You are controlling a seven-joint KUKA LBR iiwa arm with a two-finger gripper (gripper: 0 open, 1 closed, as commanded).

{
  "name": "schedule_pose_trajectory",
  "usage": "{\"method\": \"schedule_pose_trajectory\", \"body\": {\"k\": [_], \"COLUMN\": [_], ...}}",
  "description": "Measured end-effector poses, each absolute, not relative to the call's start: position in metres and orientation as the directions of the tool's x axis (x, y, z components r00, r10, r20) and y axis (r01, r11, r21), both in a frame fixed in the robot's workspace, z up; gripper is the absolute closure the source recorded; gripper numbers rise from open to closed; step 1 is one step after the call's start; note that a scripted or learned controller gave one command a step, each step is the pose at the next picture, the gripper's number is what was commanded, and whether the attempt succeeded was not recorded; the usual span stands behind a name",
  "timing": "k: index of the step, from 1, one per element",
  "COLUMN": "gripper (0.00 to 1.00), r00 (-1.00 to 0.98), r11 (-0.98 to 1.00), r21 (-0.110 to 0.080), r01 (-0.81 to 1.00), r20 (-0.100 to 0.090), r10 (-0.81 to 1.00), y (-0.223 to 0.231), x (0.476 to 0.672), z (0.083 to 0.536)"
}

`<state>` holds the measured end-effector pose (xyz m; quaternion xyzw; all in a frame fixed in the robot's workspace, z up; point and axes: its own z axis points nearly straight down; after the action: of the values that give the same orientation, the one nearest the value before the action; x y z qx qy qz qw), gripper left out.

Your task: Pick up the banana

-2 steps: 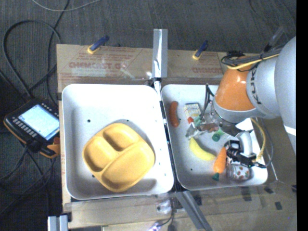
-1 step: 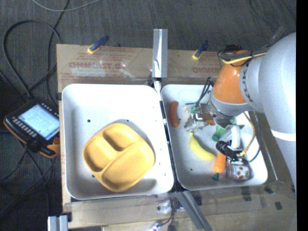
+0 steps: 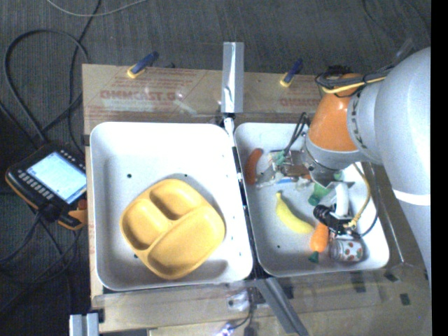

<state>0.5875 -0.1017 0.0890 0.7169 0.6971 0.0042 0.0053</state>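
lying in the right bin (image 3: 266,261), banana (image 3: 292,215) and carrot (image 3: 319,238); claw (image 3: 280,170) grip state unclear

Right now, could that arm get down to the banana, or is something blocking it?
Probably yes. The banana lies bare on the right bin's floor with nothing on top of it, and the gripper hangs just above and beside it. The carrot near its end could crowd a grasp.

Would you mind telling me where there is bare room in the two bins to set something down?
Left bin: bare floor along its far wall, above the yellow plate. Right bin: a small bare patch at the near left corner, below the banana. It is crowded around the gripper, carrot and can.
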Motion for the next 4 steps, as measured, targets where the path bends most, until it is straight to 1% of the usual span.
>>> {"method": "schedule_pose_trajectory", "body": {"k": [1,2,3,4], "gripper": [0.00,1.00,1.00,0.00], "r00": [0.231,0.231,0.372,0.372], "r11": [-0.231,-0.231,-0.372,-0.372], "r21": [0.015,0.012,-0.004,-0.004], "r01": [0.973,0.973,0.928,0.928], "r20": [0.002,0.000,-0.006,-0.008], "r10": [0.973,0.973,0.928,0.928], "y": [-0.128,-0.128,-0.072,-0.072], "x": [0.552,0.550,0.570,0.569], "z": [0.089,0.096,0.180,0.180]}}
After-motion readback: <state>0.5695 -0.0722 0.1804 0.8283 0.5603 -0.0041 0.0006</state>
